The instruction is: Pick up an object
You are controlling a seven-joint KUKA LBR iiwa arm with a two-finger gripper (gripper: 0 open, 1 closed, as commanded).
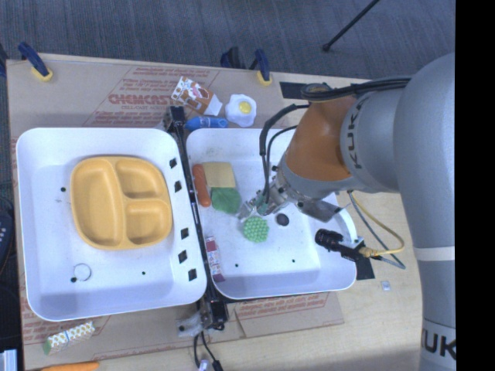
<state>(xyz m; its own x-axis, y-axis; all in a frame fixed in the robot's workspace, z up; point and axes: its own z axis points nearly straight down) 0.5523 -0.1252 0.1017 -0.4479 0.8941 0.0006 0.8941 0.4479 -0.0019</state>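
The gripper (259, 205) hangs low in the right bin (309, 280), just above a green knobbly ball (256, 229); whether it is apart or together cannot be told. A green block (227, 199), a yellow sponge (219, 175) and an orange sausage (202, 185) lie just left of it; the left bin (46, 284) holds a yellow divided tray (120, 202).
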